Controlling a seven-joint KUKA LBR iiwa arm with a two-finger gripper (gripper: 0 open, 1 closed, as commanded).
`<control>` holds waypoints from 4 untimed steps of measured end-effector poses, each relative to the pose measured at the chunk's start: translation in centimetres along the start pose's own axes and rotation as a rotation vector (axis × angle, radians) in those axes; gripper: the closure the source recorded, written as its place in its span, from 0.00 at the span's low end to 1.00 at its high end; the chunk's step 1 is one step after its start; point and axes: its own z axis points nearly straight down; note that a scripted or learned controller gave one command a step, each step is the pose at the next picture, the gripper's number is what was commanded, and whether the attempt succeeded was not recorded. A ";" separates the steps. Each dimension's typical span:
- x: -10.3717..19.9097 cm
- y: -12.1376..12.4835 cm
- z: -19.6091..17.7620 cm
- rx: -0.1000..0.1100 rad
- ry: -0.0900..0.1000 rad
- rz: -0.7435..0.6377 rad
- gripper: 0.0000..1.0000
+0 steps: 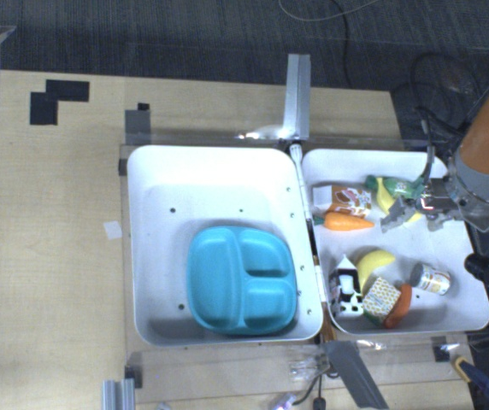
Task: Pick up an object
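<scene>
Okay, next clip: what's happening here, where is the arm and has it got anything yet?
The arm's gripper is low over the back of the right bin, beside a banana and just right of a toy carrot. Nothing visibly sits between its fingers. More small toys lie nearer the front. The left bin holds a blue divided tray.
</scene>
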 end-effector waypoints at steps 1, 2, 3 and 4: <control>-5.8 4.7 7.5 0.000 -0.001 -0.027 0.00; -6.8 9.0 9.3 -0.005 -0.003 -0.232 0.00; -6.8 7.7 10.2 -0.004 -0.002 -0.687 0.00; -6.7 7.9 8.9 -0.012 -0.006 -0.687 1.00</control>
